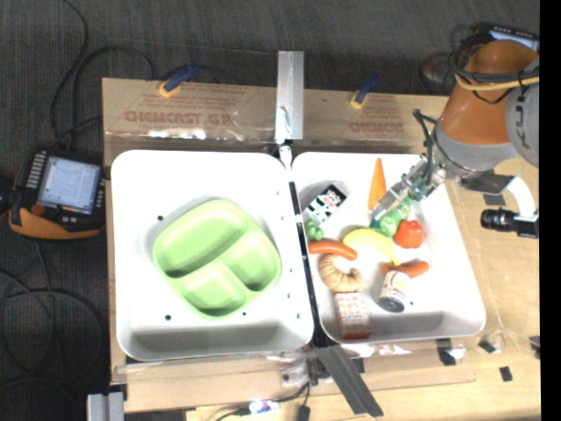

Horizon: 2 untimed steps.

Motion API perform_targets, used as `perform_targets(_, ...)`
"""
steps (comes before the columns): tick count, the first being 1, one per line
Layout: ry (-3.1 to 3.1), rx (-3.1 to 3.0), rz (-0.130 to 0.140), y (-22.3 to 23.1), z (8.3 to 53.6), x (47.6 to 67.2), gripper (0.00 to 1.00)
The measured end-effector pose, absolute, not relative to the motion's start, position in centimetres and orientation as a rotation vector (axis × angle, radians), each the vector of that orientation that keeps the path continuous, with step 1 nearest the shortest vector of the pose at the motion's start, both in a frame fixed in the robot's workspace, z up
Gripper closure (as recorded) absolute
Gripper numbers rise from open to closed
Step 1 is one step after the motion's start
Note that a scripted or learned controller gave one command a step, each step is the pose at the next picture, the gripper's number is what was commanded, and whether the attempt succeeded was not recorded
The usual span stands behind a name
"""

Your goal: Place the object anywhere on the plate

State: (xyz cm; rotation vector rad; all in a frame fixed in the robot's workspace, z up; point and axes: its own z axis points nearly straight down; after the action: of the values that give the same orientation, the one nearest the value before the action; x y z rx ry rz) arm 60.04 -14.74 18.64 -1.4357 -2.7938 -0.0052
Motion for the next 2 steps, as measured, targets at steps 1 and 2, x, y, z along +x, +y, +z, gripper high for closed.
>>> perform_targets(1, -2.949, -1.08, 0.0, -7.5, 18.3, 59.1, 1.0)
perform_targets(2, -2.987, -0.98, -0.003, 0.3, 18.4, 55.6, 1.0)
